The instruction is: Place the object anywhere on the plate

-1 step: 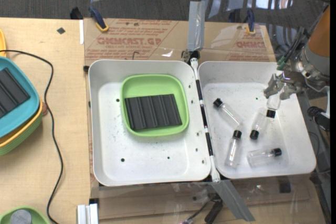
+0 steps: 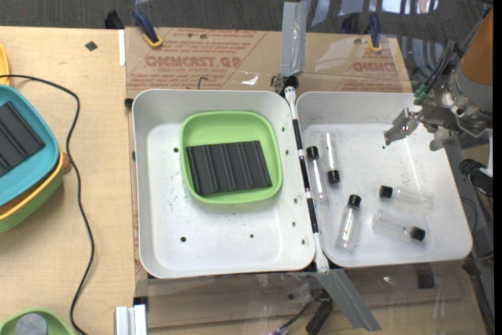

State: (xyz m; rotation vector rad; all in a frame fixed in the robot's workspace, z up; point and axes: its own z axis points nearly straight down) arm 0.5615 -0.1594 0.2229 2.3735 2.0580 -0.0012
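Observation:
A green square plate (image 2: 230,158) with a black ridged insert lies in the left bin (image 2: 157,192). Several clear vials with black caps lie in the right bin (image 2: 439,247): one (image 2: 330,160) near the divider, one (image 2: 348,220) lower down, one (image 2: 401,194) and one (image 2: 397,228) towards the right. My gripper (image 2: 413,136) hangs over the upper right part of the right bin, above and to the right of the vials. Its fingers are spread apart and open, with nothing between them.
A stack of teal and yellow-green plates (image 2: 23,157) sits on the wooden bench at far left, with a black cable (image 2: 78,192) running beside it. Cardboard (image 2: 204,55) and clear plastic sheets (image 2: 353,12) stand behind the bins.

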